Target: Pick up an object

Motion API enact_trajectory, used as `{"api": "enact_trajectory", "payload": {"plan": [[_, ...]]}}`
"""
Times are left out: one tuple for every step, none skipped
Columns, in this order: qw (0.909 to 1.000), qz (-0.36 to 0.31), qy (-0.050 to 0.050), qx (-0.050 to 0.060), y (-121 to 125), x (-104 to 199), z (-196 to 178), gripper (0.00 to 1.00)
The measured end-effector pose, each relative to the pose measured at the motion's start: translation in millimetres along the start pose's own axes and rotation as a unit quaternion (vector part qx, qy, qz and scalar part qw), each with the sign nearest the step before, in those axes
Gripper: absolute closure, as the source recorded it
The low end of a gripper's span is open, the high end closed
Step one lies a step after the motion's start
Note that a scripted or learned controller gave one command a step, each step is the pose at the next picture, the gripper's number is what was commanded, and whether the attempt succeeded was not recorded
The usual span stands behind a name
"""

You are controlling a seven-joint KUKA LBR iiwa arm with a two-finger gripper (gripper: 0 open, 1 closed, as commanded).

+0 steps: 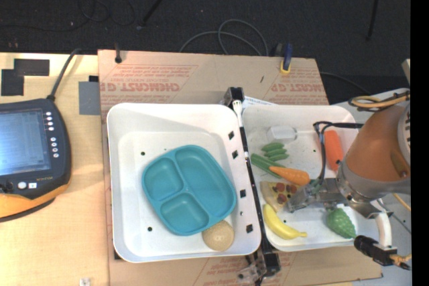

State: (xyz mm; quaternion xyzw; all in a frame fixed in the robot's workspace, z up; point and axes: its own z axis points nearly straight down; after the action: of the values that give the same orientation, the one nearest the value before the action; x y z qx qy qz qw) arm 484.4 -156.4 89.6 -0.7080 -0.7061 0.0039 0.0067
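The right bin point(335, 118) holds several toy foods: a carrot point(290, 175), green bean pods point(273, 151), a yellow banana point(281, 224), a bumpy green piece point(340, 224), an orange-red stick point(332, 147), a small clear item point(283, 133) and a flat tan slice with dark toppings point(278, 191). My gripper point(303, 198) hangs low over the middle of this bin, just right of the tan slice, below the carrot and above the banana. The arm's orange band point(375, 147) covers the bin's right side. I see nothing held in the gripper.
In the left bin point(134, 124) lie a teal divided plate point(189, 188) and a beige ball point(218, 236) at its front edge. A black divider point(242, 171) runs between the bins. A tablet-like pendant point(30, 144) lies at the far left.
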Motion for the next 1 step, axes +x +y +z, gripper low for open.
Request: {"api": "enact_trajectory", "payload": {"plan": [[1.0000,-0.002,-0.002,-0.008,60.6,-12.7,1.4,0.00]]}}
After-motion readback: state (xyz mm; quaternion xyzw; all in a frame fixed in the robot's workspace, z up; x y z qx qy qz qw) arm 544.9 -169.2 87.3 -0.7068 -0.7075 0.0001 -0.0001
